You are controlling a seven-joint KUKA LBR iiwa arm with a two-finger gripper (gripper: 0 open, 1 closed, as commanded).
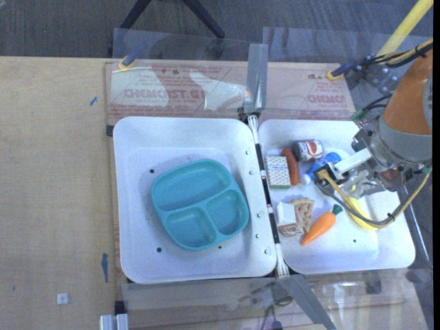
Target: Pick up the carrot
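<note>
The orange carrot (318, 228) with a green top lies tilted in the right bin (385, 253), near its front middle. My gripper (362, 184) hangs over that bin, up and to the right of the carrot's green end, a short way from it. Nothing shows between it and the carrot.
The right bin also holds a small can (307, 150), a blue item (331, 159), a red sausage (292, 166), a green-and-white box (278, 172) and a cracker packet (296, 216) just left of the carrot. A teal divided plate (199, 203) lies in the left bin (130, 184).
</note>
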